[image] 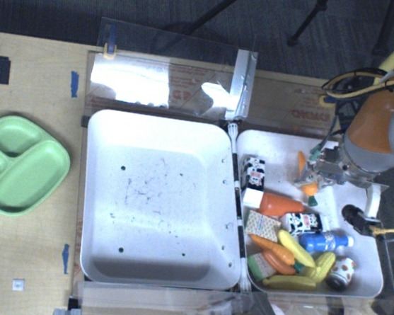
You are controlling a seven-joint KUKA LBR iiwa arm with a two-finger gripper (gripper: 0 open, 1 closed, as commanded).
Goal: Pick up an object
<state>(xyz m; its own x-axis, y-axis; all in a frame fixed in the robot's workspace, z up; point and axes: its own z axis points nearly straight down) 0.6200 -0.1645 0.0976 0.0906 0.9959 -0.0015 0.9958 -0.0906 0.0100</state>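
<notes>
My gripper [315, 173] hangs low over the back of the right bin [370, 285], below the arm's orange band [372, 125]. Two small orange pieces [310, 189] lie right by it. Toys fill the bin's front half: a black-and-white carton [254, 172], an orange bottle with a white cap [278, 204], a black-and-white can [302, 221], a blue bottle [323, 241], a yellow banana [298, 250], a carrot [275, 253], a tan waffle square [262, 227] and a spotted egg [340, 272]. Nothing shows held in the gripper.
The left bin [156, 198] lies beside the right one, with a shared rim between them. A green divided plate [15, 164] rests on the bench at far left. A clear plastic panel [171, 79] stands behind the left bin. Cables hang by the arm.
</notes>
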